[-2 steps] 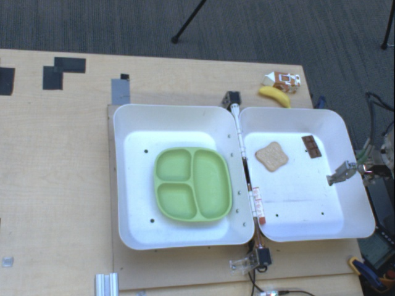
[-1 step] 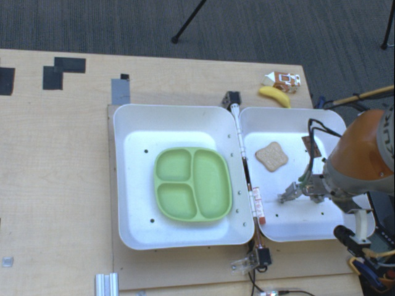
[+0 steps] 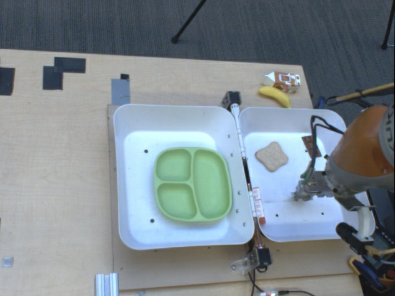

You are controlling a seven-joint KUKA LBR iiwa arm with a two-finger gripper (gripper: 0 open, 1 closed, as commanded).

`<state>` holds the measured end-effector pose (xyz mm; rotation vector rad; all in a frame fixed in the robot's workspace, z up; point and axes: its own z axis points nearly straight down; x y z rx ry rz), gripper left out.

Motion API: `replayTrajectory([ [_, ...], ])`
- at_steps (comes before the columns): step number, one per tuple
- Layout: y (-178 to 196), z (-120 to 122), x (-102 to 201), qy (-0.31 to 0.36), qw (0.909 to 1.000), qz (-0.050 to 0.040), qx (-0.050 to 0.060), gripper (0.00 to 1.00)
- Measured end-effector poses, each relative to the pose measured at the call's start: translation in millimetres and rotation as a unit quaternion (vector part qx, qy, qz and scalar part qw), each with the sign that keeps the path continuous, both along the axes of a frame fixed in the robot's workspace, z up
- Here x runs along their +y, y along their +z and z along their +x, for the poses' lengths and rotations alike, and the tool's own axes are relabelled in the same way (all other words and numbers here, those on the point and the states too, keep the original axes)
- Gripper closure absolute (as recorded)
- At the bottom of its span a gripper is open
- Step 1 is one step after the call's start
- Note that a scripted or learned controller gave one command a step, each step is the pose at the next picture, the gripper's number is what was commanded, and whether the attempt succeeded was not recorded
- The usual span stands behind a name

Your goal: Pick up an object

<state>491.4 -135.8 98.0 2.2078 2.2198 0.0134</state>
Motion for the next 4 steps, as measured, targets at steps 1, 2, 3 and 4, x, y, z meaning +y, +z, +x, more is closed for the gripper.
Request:
replayTrajectory([
  [1,0,0,0,0.000,1.0000,0.0001,0.000,0.00],
  [2,10,1,1,0.001,1.0000,0.0002,-0.001,1.00],
  [3,10,1,1,0.001,1.0000,0.0003,-0.001,0.00],
  [4,-11,0,43,-0.001,1.0000,-0.0003,0.003,0.00],
])
